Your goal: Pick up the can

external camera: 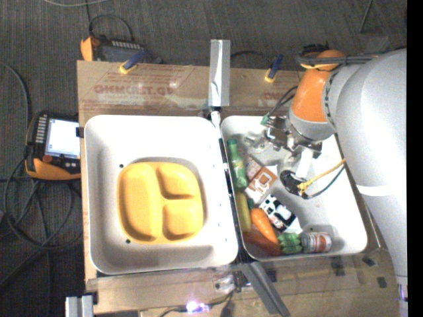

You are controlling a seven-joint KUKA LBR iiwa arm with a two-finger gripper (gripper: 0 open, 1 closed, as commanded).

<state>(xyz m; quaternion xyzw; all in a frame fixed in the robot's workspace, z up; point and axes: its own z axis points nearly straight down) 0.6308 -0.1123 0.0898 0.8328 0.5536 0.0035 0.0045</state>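
The can (318, 242) lies on its side in the near right corner of the right bin (344, 210), silver with a red label, just right of a carrot's green top. My gripper (269, 139) hangs over the far part of that bin, below the orange wrist band, well away from the can. Its metal parts sit above a pile of items.
The right bin also holds a green bottle (236, 164), a brown and white carton (262, 181), a black and white cow-patterned item (277, 213) and a carrot (263, 228). A yellow divided tray (160, 200) sits in the left bin (99, 177). A yellow cable (324, 174) loops from the wrist.
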